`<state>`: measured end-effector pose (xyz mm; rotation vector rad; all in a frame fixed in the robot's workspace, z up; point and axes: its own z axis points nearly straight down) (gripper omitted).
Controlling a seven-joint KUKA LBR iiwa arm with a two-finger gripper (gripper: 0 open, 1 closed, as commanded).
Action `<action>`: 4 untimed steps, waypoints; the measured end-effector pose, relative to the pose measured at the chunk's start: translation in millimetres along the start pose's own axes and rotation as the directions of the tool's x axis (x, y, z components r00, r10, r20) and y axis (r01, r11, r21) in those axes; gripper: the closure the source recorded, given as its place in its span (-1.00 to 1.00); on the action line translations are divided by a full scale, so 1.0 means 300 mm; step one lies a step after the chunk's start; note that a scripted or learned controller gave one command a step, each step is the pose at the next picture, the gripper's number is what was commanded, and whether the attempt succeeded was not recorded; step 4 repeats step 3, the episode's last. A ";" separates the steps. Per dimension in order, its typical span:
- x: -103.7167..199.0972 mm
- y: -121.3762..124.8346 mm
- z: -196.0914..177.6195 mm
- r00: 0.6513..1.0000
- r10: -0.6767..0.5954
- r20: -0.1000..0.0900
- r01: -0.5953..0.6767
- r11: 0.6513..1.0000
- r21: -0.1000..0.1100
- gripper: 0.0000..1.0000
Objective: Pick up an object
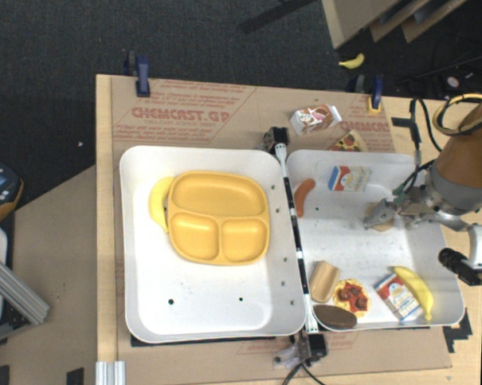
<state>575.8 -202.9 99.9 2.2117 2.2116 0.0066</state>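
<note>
Nearest you, the brown patty (334,316) and banana (417,289) lie well near-side of the tool (377,217). The sausage (303,196) lies left of it, long axis near-to-far; whether the tool is apart or together, you cannot tell.

The grey arm with the orange band (466,162) runs off the right edge, so only its wrist end shows. Its two-finger gripper (378,218) is small and blurred, and its tip cannot be made out clearly. The yellow, curved flat piece (158,202) lies mostly hidden under the yellow three-compartment plastic tray (218,217); it may be a second plate or a banana. The dark brown oval item (334,316) overlaps the right white bin's near rim (394,328), and its kind is unclear.
</note>
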 end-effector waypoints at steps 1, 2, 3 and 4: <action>0.051 0.145 0.055 1.000 -0.004 -0.006 0.004 1.000 0.009 -1.00; 0.048 0.142 0.016 1.000 -0.002 -0.005 0.002 1.000 0.007 1.00; 0.265 0.248 0.053 1.000 -0.007 -0.008 0.007 1.000 0.008 1.00; 0.265 0.248 0.053 1.000 -0.007 -0.008 0.007 1.000 0.008 1.00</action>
